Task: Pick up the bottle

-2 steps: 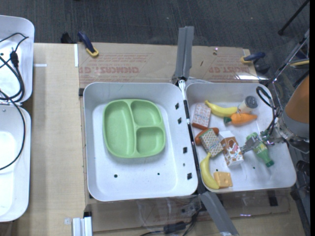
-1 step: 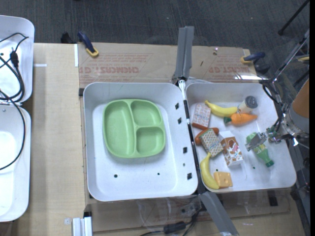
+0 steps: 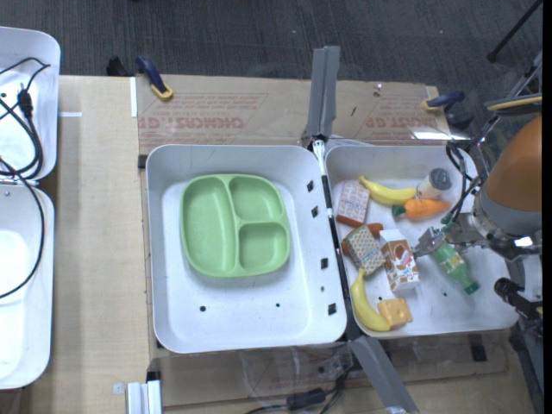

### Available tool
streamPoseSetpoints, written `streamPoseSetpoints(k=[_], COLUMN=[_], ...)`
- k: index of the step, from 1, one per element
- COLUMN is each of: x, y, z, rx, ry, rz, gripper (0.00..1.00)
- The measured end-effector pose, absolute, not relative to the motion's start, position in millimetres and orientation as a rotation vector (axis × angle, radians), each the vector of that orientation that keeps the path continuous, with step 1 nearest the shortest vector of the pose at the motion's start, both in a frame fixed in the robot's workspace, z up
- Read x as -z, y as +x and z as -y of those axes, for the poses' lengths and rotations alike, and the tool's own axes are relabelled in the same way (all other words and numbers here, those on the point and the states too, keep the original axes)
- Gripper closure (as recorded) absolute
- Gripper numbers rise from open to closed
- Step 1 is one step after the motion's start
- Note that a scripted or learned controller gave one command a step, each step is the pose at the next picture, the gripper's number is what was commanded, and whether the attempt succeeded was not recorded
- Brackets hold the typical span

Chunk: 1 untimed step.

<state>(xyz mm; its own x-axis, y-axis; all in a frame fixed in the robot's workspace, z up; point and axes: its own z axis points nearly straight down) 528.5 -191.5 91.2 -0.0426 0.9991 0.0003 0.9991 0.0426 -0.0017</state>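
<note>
The green bottle (image 3: 454,266) lies on its side in the right bin (image 3: 483,317), near the right wall. The pincer (image 3: 431,242) is just at the bottle's upper end — whether its fingers are apart or together I cannot tell. Left of it stand small cartons (image 3: 400,266) and a banana (image 3: 366,307). The left bin (image 3: 164,257) holds a green divided plate (image 3: 235,225).

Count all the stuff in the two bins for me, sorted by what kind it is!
Bananas: 2
Small boxes: 3
Carrot: 1
Green bottle: 1
Green tray: 1
Cheese wedge: 1
Small capped jar: 1
Total: 10
</note>
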Motion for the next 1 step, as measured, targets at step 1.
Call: streamPoseSetpoints(k=[1], x=[-129.4], y=[547.4], z=[221.0], rx=[-0.001], ry=[-1.882], rz=[2.519], gripper=[0.00])
